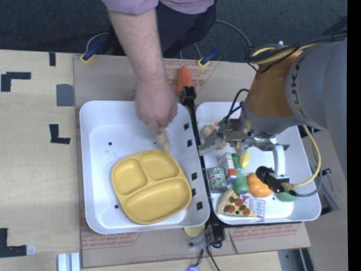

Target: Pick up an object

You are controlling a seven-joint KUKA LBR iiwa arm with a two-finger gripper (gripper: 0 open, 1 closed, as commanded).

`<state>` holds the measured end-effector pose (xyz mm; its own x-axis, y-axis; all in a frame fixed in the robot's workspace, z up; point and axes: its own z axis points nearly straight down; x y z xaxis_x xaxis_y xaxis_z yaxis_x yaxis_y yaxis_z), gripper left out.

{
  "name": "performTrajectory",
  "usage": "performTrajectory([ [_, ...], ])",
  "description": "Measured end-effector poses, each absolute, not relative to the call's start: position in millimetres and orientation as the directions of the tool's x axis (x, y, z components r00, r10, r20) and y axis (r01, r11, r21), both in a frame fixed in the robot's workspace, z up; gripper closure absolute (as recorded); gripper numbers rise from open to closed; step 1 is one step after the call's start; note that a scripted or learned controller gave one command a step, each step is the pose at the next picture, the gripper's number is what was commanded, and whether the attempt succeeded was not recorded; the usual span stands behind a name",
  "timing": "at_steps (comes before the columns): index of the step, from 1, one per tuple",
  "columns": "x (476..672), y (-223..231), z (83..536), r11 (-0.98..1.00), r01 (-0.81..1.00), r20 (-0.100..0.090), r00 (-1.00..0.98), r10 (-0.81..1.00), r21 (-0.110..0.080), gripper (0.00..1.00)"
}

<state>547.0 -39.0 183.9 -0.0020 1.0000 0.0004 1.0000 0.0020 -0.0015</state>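
On the left, a shallow white bin (90,151) holds a yellow divided plate (151,186) toward its near side. A person's hand (153,109) reaches in from the far side, over the far part of this bin, with something small and pale (163,139) at its fingertips just beyond the plate.

Across the divider, the right bin (307,208) carries the clutter: a small green packet (216,178), a pizza-slice toy (237,205) near the front wall, and orange (259,188) and green (240,183) toy pieces (probably play food). These are the likely candidates for picking.

The arm (282,89) hangs over the far part of that bin, and the gripper (228,135) sits low above the items at its left side. Whether its fingers are spread or closed cannot be told from here, and nothing is visibly between them.

This looks like the approach step. The next move would call for settling on one item, probably the packet just below the gripper, and lowering squarely onto it.
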Motion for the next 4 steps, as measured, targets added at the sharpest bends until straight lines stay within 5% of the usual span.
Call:
performTrajectory([
  [1, 570.8, -142, 82, -0.007, 1.000, -0.007, 0.007, 1.000, 0.004, 0.00],
  [2, 630.1, -145, 86, 0.002, 1.000, -0.002, -0.002, 1.000, 0.003, 0.00],
  [3, 628.7, -145, 97, 0.002, 1.000, -0.005, -0.002, 1.000, 0.004, 1.00],
  [4, 609.9, -66, 190, 0.008, 1.000, 0.003, -0.008, 1.000, 0.005, 1.00],
])
